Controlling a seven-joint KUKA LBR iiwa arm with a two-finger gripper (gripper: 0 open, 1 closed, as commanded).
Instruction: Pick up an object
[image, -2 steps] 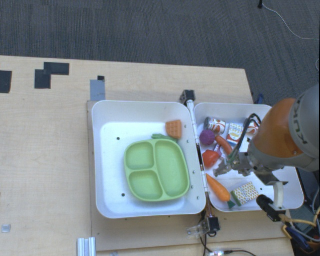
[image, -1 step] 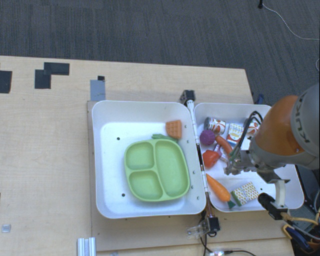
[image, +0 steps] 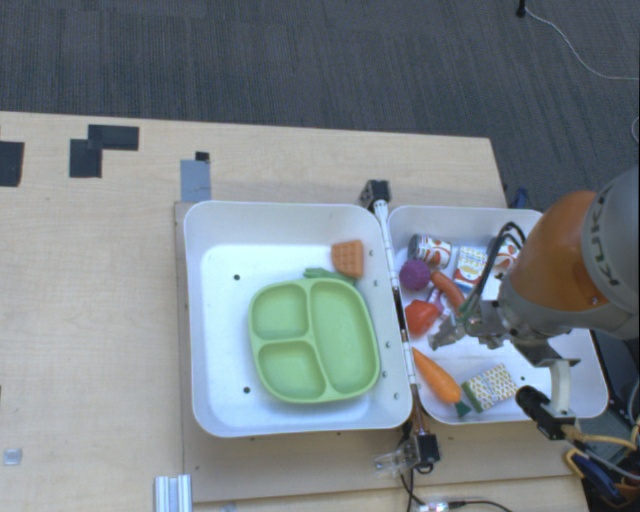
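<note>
My gripper (image: 456, 328) hangs low over the middle of the right bin (image: 590, 398), under the grey and orange arm (image: 560, 262). Just left of it lies a red toy pepper (image: 422, 316), close to the gripper's tip; whether they touch is unclear. An orange carrot (image: 436, 376) lies below it, and a patterned box (image: 490, 386) sits at the bin's near side. A purple toy (image: 415, 273), a thin orange-red piece (image: 447, 288), a small can (image: 431, 248) and a white carton (image: 470, 262) lie at the far side. The arm hides part of the bin.
The left bin (image: 215, 300) holds a green divided plate (image: 315, 340) and an orange waffle-like piece (image: 348, 258) by its far right corner. A rail (image: 393, 290) divides the two bins. Cables (image: 590, 460) lie at the bench's near right.
</note>
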